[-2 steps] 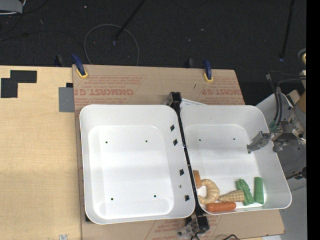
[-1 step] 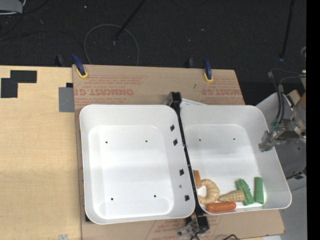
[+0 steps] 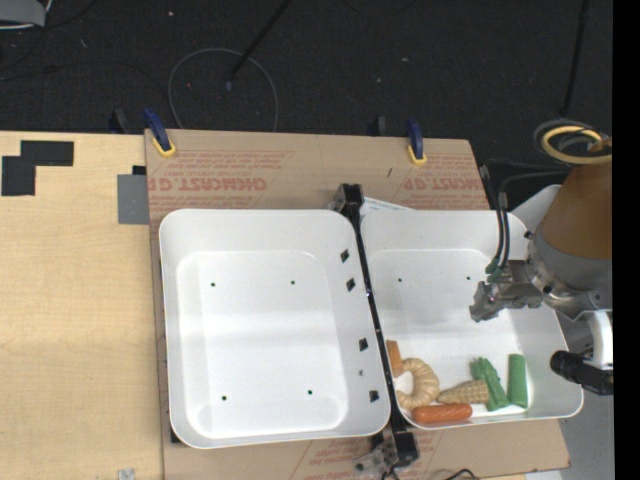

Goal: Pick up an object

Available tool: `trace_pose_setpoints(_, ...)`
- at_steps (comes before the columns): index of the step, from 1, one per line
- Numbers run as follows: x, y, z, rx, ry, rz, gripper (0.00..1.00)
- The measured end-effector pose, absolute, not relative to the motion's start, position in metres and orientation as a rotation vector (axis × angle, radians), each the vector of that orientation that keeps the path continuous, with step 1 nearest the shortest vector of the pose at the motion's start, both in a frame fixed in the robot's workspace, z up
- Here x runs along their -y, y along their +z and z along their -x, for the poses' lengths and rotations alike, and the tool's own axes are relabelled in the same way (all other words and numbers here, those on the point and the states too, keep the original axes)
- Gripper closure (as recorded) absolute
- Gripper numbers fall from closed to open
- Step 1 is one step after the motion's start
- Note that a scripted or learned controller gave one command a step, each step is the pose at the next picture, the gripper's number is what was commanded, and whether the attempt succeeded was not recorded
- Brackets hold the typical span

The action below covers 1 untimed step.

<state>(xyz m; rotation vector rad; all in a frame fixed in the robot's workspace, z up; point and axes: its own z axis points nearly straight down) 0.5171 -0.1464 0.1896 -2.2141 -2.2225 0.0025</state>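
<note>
So the arm comes in from the right and hangs over the right bin, with the gripper sitting over the bare middle-right part of the floor, well above the pile of stuff. Can't really tell how the pincer stands from this angle, the tip is just a dark grey lump, and nothing shows between the tips, so I wouldn't call anything grabbed. All the pickable things are bunched along the near edge of that bin: a tan croissant-looking pastry, a red-orange sausage-shaped piece right on the front rim, a pale cone-ish bit between them, a ribbed green piece and a smooth green stick just beside it. My read is we're at the approach step, nothing picked yet. Next move probably calls for sliding toward the near edge and dropping down on one item; the green stick looks the most separate, though it's close to the bin's corner wall. The crowding is the main snag, since the pieces touch or nearly touch. The left bin and the black divider clip strip between bins aren't in the way.
</note>
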Motion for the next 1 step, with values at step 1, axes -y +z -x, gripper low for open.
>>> trace_pose_setpoints(1,0.1162,0.2004,-0.5155,2.223,-0.001,2.219,1.0)
